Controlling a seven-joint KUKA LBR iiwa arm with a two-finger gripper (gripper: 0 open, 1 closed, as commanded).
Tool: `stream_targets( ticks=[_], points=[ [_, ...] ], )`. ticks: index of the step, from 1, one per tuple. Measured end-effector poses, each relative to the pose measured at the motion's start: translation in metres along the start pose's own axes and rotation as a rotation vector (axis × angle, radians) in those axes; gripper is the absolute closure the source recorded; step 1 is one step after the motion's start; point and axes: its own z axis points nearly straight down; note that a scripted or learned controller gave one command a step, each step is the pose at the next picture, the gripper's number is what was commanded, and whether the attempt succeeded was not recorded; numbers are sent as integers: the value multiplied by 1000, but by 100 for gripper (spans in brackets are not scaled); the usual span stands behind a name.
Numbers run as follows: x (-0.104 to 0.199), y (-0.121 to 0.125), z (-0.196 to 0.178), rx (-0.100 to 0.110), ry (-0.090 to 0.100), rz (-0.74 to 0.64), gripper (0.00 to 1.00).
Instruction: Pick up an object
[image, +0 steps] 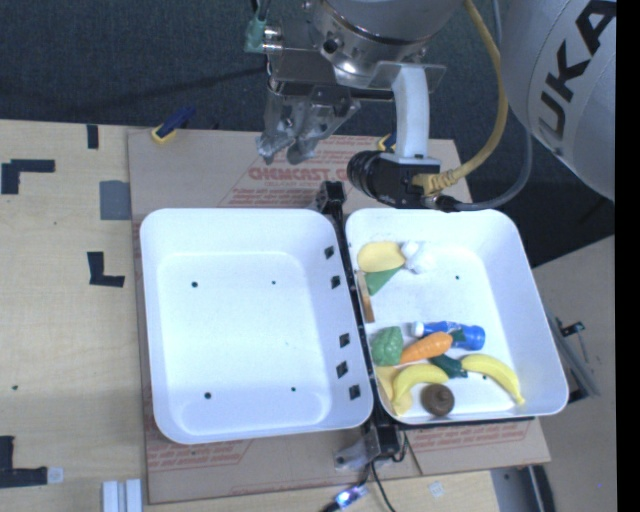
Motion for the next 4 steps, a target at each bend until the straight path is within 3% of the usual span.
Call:
stream_targets(
  ticks=[1,2,3,4],
  points=[
    [0,-1,7,13,-6,1,0],
    [1,-1,-3,14,-7,-1,100],
    [1,-1,-2,15,-7,-1,0],
    [2,0,-12,15,-8,-3,100]
  ],
)
